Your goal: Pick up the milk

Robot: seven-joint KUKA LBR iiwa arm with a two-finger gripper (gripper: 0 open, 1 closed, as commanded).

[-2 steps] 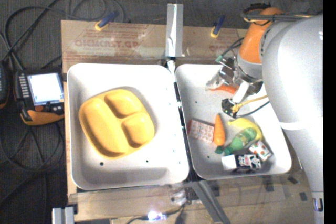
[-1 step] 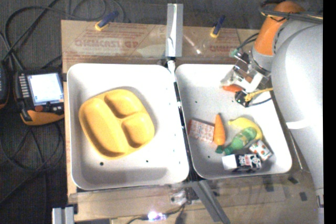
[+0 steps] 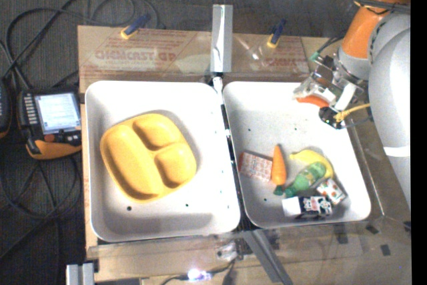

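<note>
Two white bins sat side by side on the bench. The left bin (image 3: 100, 210) held one item — a yellow tray (image 3: 148, 155) with three hollows, lying at a slant near the bin's middle.

The right bin (image 3: 267, 110) held a cluster of goods toward its near right corner. The milk (image 3: 307, 205), a small white carton with black markings, lay on its side at the near edge of the cluster, close to the bin's near wall. A green bottle (image 3: 303, 179) lay tilted just beyond it, touching or nearly touching. A banana (image 3: 312, 158) lay on the far side of the bottle, against it. A carrot (image 3: 279, 165) lay lengthwise to the left of the bottle, with a small red-patterned packet (image 3: 253, 165) beside it on the left. A small red-and-white box (image 3: 333, 191) sat just right of the milk.

The arm (image 3: 373, 30) reached in from the right, its orange band above the wrist. The gripper (image 3: 328, 98) hovered over the far right part of the right bin, well apart from the milk. The state of the jaws could not be told — the wrist hardware hid them. An orange-red object (image 3: 309, 101) showed just below the gripper; whether it was held could not be determined.

A handheld screen unit (image 3: 52, 112) lay on the floor left of the bench.
</note>
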